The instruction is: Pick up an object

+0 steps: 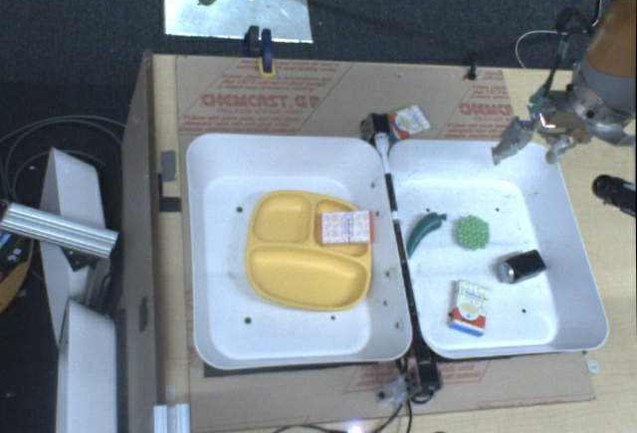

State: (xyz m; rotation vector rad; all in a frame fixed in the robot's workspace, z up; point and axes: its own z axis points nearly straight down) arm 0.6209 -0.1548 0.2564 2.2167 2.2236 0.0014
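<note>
The bench (pixel 299 88) is covered by a brown cardboard sheet (pixel 328 95) with red print. Two white bins lie on it side by side, touching: the left bin (pixel 214 222) and the right bin (pixel 577 282). A small packet (pixel 409 120) lies on the cardboard just beyond them.

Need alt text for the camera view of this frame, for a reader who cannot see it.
The gripper hangs open over the right bin's far right corner, holding nothing. That bin holds a green pepper, green ball, dark can and small carton; the left bin holds a yellow tray bearing a small box.
</note>
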